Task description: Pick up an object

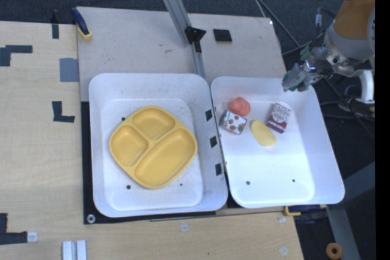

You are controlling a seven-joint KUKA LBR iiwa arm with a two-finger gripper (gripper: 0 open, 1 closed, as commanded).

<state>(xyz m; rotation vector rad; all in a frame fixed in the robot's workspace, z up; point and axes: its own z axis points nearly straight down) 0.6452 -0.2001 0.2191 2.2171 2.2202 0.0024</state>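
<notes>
Over the far right corner of the right bin (317, 149), the jaws (295, 80) hang with nothing visible between them; I cannot tell their state. Below and to their left, inside that bin, lie a small red-and-white carton (279, 117), a yellow oval object (264, 133), a patterned box (233, 122) and a red ball (239, 105), clustered together. The left bin (103, 131) holds a yellow divided plate (153, 147).

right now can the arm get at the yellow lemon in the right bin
Probably yes. The claw hangs over the right bin's far corner, and the lemon lies open on top, though the small carton sits close beside it, on the claw's side.
</notes>
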